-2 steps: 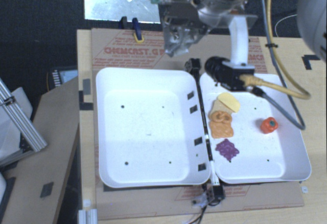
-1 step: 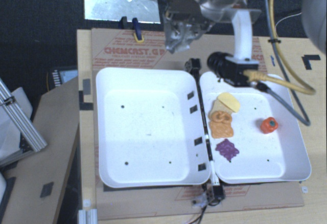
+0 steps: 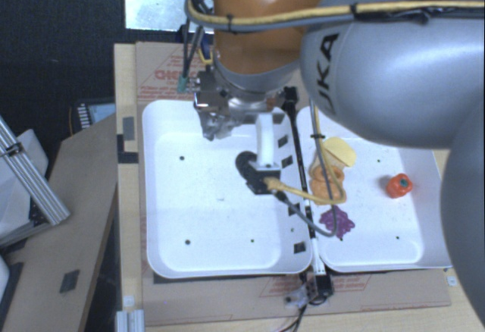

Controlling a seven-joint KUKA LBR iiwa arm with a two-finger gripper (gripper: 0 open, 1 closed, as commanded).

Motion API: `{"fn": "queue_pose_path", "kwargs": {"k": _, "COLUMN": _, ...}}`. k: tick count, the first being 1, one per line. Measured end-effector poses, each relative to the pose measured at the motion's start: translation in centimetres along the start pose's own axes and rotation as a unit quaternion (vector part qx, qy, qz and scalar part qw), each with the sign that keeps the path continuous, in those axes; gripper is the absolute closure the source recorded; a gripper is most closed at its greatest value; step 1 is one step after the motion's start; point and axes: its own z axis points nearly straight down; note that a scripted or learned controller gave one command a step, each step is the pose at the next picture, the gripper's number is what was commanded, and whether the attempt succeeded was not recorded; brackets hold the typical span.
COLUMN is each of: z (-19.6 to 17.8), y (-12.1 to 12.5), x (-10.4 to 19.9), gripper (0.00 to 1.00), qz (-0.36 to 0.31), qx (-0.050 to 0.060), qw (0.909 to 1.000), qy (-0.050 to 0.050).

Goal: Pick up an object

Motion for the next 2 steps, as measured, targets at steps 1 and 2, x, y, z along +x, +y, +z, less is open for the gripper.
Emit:
{"fn": "queue_pose_path", "kwargs": {"k": 1, "z": -0.5, "y": 3.5, "x": 0.0, "gripper": 1.0, "qz": 0.0, "qx": -0.008, "qw": 1.0, "qy": 0.004}}
{"fn": "queue_pose_path", "kwargs": {"k": 2, "z": -18.9, "y": 0.8, "x": -0.1, "gripper": 1.0, "qz": -0.002, "qx": -0.017, "qw": 0.9998, "qy": 0.008}}
